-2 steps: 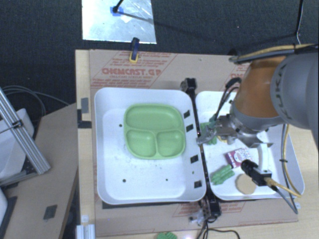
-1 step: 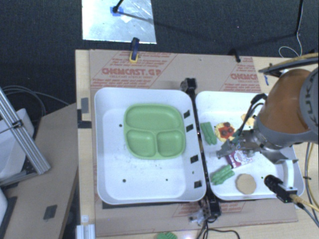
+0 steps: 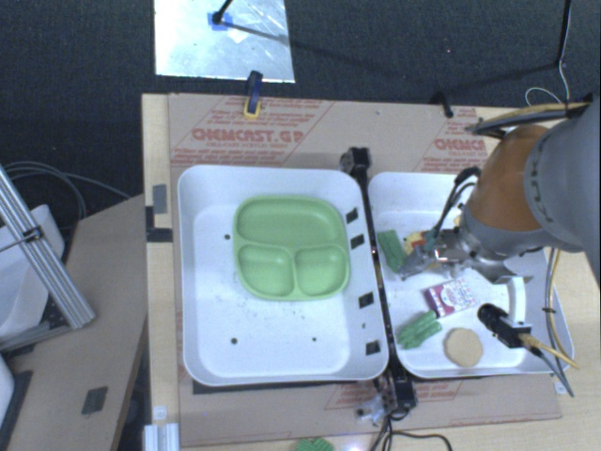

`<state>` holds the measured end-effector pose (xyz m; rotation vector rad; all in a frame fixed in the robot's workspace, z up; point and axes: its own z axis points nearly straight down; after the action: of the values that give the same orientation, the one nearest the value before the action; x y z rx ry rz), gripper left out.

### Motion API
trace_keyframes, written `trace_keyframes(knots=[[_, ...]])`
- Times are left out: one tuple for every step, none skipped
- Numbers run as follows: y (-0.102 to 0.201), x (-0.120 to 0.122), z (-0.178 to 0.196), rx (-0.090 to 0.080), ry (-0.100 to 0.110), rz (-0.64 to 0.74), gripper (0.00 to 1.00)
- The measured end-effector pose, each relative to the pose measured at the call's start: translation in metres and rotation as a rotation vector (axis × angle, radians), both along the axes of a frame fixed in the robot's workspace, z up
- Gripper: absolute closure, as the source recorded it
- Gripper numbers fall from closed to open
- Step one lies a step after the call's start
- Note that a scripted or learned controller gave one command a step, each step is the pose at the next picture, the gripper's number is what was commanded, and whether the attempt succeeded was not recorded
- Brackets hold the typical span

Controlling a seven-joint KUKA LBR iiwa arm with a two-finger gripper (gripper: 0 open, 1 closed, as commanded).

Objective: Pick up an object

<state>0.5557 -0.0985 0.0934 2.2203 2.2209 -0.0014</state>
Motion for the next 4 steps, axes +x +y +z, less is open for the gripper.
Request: trace_keyframes(knots=[[0.012,-0.025,-0.01,0.002,0.003,0.0,0.0],[0.012,-0.023,0.002,0.002,-0.002,0.0,1.0],[0.142,-0.069,0.096,0.009,-0.007,0.017,1.0],[0.214,-0.07,0.092,0.005,-0.001,0.012,1.0]])
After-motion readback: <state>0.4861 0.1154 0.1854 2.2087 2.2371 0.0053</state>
